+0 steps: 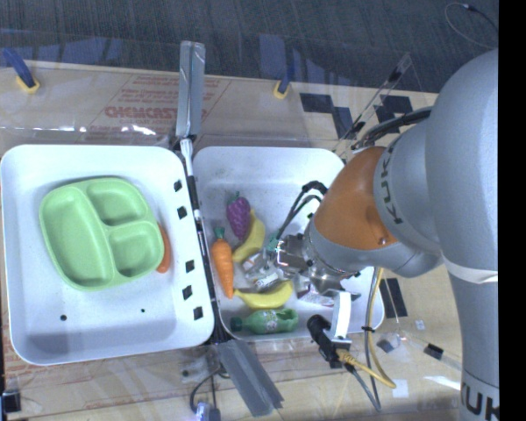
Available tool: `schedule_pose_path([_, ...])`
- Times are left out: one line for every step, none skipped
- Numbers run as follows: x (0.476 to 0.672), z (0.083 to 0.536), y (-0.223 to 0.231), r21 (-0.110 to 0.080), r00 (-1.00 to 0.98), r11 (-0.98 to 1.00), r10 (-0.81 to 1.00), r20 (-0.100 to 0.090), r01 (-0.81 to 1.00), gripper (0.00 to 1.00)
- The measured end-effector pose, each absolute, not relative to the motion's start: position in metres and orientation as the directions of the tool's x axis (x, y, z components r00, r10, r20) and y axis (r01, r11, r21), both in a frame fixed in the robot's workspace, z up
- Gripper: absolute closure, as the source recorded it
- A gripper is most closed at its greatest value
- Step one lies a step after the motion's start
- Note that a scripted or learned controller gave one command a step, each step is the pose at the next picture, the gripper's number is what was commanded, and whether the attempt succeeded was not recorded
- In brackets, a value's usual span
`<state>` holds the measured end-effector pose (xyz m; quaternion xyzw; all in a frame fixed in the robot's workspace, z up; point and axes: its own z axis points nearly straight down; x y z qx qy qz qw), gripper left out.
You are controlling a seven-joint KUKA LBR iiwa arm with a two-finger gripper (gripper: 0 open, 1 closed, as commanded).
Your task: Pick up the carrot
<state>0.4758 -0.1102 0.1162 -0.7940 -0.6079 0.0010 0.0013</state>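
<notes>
Now; gripper (265, 268) fingers' state unclear, over bananas (265, 296); carrot (223, 267) lying beside

One fixed camera looks down at a slant from above the bench (96, 103), taking in both white bins: the left bin (17, 323) and the right bin (272, 158) side by side, with the arm (438, 191) looming large and near from the right
</notes>
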Motion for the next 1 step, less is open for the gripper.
schedule_pose_path([0.48, 0.1912, -0.0056, -0.003, 0.154, -0.154, 0.988, 0.001, 0.988, 0.0])
